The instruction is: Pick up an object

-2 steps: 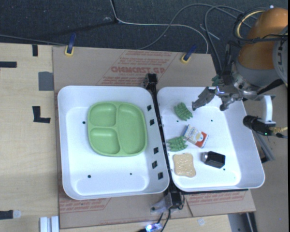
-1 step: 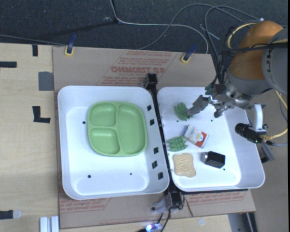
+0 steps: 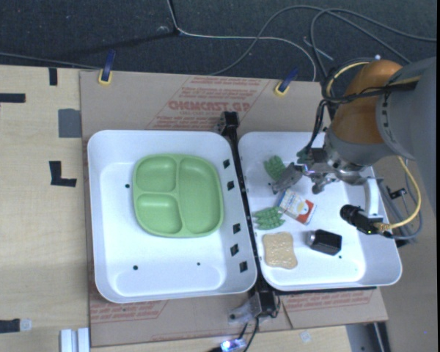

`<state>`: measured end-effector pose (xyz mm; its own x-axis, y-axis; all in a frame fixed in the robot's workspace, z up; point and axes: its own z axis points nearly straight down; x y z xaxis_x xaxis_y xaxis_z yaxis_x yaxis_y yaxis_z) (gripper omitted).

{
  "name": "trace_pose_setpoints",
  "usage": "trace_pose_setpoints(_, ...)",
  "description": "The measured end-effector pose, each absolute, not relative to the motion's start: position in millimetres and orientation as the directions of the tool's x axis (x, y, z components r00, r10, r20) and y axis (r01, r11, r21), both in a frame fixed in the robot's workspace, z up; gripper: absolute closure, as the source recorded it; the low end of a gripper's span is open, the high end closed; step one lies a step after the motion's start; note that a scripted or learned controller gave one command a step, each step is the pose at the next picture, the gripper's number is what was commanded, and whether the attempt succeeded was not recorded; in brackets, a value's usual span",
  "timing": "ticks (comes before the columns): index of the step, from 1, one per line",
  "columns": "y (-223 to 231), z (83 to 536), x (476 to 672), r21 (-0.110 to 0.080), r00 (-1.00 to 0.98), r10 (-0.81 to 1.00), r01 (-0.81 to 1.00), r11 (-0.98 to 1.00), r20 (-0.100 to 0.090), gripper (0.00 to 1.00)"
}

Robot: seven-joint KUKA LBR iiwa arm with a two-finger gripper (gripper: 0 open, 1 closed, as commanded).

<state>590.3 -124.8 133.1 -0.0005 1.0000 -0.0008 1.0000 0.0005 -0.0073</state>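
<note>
The nearest candidate is a small white-and-red packet [image 3: 297, 207] lying flat in the right bin [image 3: 381, 266], near its middle. The gripper [image 3: 302, 173] hangs just above the packet's upper edge; I cannot tell from this angle how it is set. I judge the step in hand to be the approach, with nothing lifted yet. The next move calls for a straight descent centred on the packet. A green leafy toy [image 3: 274, 166], a second green piece [image 3: 267, 216], a tan slice [image 3: 279, 249] and a black block [image 3: 324, 241] lie nearby. The left bin [image 3: 106, 270] holds a green divided plate [image 3: 178, 195]. Both bins rest on a cardboard sheet [image 3: 198, 97] over the tabletop [image 3: 29, 218].
</note>
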Motion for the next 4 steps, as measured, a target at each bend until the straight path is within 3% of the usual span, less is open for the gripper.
trace_pose_setpoints(1, -124.5, 82.2, 590.0, -0.001, -0.002, 1.0, 1.0, 0.002, -0.002, 0.0)
trace_pose_setpoints(2, -124.0, 95.4, 591.1, 0.001, -0.003, 1.0, 1.0, 0.003, -0.002, 1.0)
trace_pose_setpoints(4, -111.4, 185.2, 594.1, 0.003, -0.002, 1.0, 1.0, 0.002, 0.001, 1.0)
